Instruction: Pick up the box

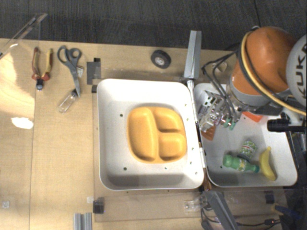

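Observation:
My gripper [211, 115] hangs low over the left side of the right bin [288, 176], close to that bin's left wall. A red-orange flat piece [253, 117], which looks like part of the box, peeks out from under the arm's orange wrist band [266, 56]; the rest of it is hidden. Just below the gripper lies a small brown-orange thing [207, 132], and I cannot tell whether the gripper touches it. Cables and the wrist hide the gripper's tips.
The right bin also holds a green bottle [240, 163] lying on its side, a small green can [248, 147] and a banana [267, 165]. A yellow divided plate [157, 133] sits in the left bin [112, 128]. Scissors [73, 63], pliers [41, 66] and a tape roll [160, 58] lie on the bench.

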